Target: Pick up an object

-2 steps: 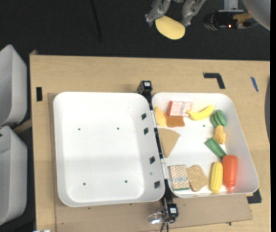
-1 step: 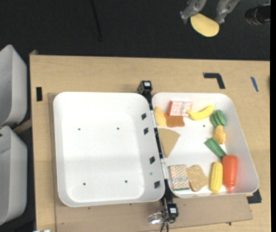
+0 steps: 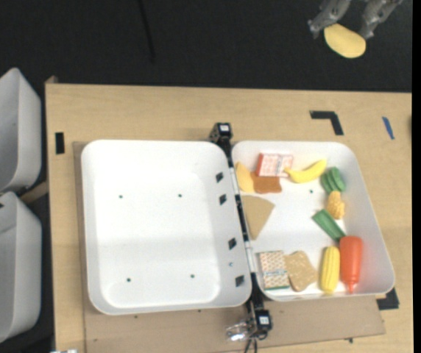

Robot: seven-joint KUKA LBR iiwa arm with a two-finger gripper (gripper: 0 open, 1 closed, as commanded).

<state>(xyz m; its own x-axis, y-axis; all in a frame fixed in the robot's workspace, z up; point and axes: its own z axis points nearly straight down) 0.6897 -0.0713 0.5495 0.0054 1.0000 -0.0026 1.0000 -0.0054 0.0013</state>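
I see a tan wooden counter (image 3: 159, 112) against a black surround, carrying two shallow white bins side by side. The left bin (image 3: 159, 223) shows bare white floor; the right bin (image 3: 365, 197) holds toy foods: a banana (image 3: 308, 171), a red carrot-like piece (image 3: 351, 262), corn (image 3: 330, 268) and crackers (image 3: 300, 269). My tool (image 3: 352, 22) hangs at the top right, beyond the counter's far edge, its fingers pinching a pale yellow, rounded, lemon-like object (image 3: 345, 40) up in the air.
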